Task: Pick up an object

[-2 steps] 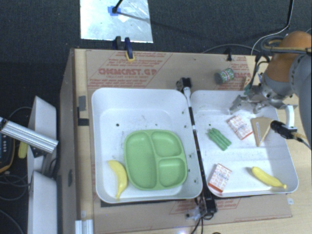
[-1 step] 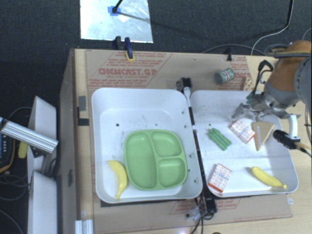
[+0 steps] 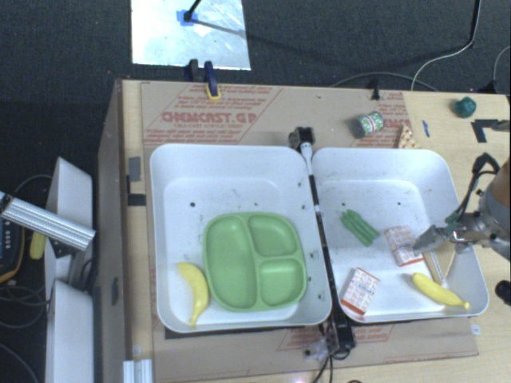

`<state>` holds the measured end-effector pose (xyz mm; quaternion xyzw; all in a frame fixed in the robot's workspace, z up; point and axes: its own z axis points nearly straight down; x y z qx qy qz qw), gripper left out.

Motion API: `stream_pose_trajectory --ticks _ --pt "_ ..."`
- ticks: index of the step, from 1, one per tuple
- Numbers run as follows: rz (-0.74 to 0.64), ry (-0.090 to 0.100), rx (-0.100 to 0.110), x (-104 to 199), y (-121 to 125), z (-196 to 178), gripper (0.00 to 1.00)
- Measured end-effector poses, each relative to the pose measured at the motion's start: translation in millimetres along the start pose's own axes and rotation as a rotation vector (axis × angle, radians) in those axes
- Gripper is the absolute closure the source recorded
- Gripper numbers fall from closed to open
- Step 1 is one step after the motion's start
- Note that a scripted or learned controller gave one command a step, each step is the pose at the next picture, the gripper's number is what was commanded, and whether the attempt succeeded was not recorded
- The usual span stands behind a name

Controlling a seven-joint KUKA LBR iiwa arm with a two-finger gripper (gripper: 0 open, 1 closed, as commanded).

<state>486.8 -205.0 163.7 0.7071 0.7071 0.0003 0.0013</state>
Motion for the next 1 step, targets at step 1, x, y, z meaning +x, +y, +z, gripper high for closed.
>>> stream_pose_trajectory --ticks 1 --pt "-0.003 0.002 0.002 59.3 34.9 57.2 0.0"
